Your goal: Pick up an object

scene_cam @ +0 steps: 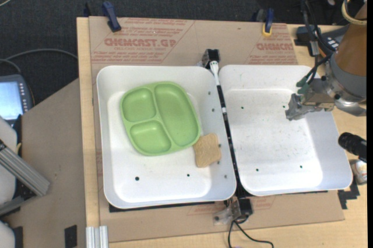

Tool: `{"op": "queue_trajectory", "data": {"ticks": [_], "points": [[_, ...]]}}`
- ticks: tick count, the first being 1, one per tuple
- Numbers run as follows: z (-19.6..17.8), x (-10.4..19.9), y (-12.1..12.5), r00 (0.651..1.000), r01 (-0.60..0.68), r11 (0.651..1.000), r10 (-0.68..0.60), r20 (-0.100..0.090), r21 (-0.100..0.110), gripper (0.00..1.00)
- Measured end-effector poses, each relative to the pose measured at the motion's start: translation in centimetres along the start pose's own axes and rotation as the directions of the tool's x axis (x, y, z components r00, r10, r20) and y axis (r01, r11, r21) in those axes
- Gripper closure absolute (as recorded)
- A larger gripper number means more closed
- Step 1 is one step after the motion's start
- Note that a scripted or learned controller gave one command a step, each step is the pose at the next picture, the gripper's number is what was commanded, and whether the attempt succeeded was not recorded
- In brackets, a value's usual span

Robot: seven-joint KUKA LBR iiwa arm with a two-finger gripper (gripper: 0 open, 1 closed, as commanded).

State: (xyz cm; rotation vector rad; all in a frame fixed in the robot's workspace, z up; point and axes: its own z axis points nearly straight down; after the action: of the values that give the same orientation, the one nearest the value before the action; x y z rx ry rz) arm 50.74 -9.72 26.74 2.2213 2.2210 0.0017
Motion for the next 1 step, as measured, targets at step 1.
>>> {"op": "queue_trajectory", "data": {"ticks": [1], "points": [[-15.83,6.44,3.32,1.000,0.010,1.000,-0.010,0.000,-0.022,1.00]]}}
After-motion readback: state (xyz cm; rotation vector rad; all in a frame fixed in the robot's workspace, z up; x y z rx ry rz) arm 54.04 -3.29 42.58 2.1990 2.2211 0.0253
